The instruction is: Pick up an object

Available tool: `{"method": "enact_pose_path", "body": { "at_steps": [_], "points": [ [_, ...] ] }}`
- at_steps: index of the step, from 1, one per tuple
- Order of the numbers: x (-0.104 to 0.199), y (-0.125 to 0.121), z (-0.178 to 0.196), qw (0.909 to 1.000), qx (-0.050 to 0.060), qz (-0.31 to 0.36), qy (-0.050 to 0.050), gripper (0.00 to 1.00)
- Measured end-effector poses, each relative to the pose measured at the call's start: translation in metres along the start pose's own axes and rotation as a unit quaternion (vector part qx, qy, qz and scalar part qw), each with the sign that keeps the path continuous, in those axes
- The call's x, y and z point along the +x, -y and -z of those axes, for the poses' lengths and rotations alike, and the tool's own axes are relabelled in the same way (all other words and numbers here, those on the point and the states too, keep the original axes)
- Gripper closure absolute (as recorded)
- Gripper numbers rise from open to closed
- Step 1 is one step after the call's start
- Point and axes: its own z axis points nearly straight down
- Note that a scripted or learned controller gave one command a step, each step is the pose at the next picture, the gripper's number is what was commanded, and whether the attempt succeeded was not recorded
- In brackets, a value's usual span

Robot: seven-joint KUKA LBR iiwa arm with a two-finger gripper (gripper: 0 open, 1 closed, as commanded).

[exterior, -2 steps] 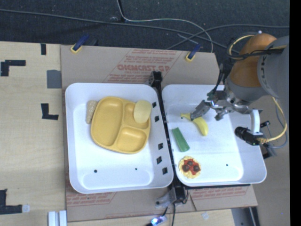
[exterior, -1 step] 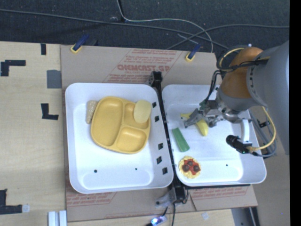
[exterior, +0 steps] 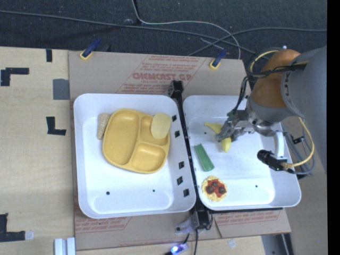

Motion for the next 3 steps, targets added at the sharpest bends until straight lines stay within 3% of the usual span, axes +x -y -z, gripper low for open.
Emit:
{"method": "enact_pose_path", "body": {
  "at_steps": [3],
  "points": [
    [-0.004, 0.009, 0.15, 1.0, -0.003, -0.001, 0.0, 1.0]
  ]
}}
